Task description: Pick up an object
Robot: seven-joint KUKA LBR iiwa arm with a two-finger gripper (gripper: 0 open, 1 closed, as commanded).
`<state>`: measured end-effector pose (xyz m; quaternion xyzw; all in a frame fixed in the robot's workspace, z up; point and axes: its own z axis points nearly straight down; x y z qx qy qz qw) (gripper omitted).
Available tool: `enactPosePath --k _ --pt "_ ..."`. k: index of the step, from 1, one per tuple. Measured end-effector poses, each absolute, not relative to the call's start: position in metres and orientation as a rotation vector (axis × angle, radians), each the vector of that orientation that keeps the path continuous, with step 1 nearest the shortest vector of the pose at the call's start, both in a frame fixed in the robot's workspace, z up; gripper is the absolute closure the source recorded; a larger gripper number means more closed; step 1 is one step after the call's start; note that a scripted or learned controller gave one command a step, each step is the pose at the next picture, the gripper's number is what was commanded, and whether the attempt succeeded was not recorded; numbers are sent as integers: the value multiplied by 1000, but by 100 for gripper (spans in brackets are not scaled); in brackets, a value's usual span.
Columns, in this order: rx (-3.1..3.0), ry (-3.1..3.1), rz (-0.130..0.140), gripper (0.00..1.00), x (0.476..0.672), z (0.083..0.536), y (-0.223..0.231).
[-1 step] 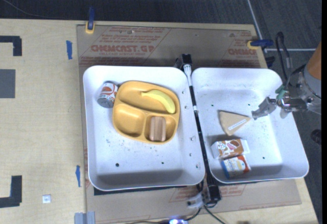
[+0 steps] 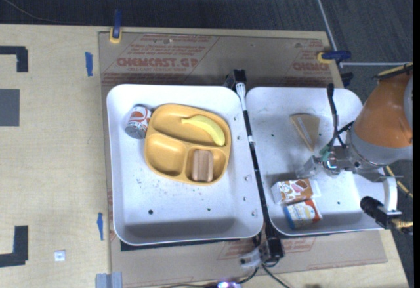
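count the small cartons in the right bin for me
2: a brown and white carton near the right bin's middle front, and a blue and white carton beside it, nearer the front rim. The arm may hide others.

A yellow divided tray (image 2: pixel 172 149) is set in the left bin, holding a banana (image 2: pixel 205 127) in its upper compartment and a brown block (image 2: pixel 201 165) in its lower right one, with a small can (image 2: pixel 137 121) lying on its side just beside the tray's upper left edge. In the right bin, a tan wedge-shaped piece (image 2: pixel 306 129) is seen toward the back. Nearer the front, an orange-and-white carton (image 2: pixel 293 190) and a blue-and-white carton (image 2: pixel 302 214) lie flat, close together.
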<state>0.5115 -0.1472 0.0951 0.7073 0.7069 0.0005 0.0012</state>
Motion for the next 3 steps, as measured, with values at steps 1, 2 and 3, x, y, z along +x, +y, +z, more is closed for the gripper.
enactPosePath --k 1,2,3 --pt "2207 2197 17 0 486 89 -112" --pt "2202 2190 18 100 488 101 -114" --pt "2220 2222 3 100 561 185 -52"
